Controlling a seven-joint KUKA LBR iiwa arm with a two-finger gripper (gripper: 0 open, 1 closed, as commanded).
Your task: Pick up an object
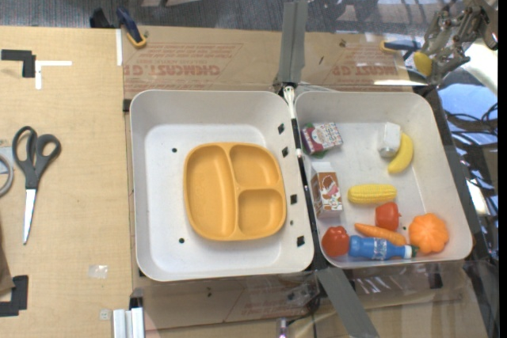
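The right bin (444, 140) holds several toy foods. A yellow banana (402, 154) lies next to a white block (390, 137) near its far side. A corn cob (372, 193) is in the middle, with a red and white carton (322, 137) and a brown carton (326, 192) along the left wall. Near the front lie a carrot (380, 233), a blue bottle (379, 250), an orange pumpkin (428, 233) and two red pieces (335, 241). My gripper (447, 39) hangs beyond the bin's far right corner, away from all of them.
The left bin (150, 170) holds a yellow divided tray (235, 191). Scissors (32, 162) lie on the wooden bench at the far left. Cables and a yellow clamp (422, 59) sit near the arm at the top right.
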